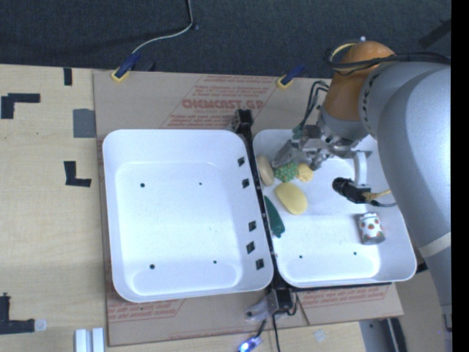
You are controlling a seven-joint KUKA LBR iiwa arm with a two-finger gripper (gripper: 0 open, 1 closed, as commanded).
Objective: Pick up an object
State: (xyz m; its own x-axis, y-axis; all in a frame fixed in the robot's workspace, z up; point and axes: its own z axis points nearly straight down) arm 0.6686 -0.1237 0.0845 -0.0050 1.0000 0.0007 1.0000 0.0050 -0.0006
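Cardboard covers the surface (pixel 220 105) under both bins. Down in the right bin (pixel 330 259), the claw (pixel 297 152) hangs over a green-yellow piece (pixel 286 171); grip state, I cannot tell. Crowding is the risk: cream piece (pixel 265 170) and yellow lump (pixel 292 198) touch it and could get nudged. Green tool (pixel 274 217), small cup (pixel 371 228) share it. Left bin (pixel 117 196) beside.

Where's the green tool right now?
The green tool lies in the right bin, against its left wall, just below-left of the yellow oval object.
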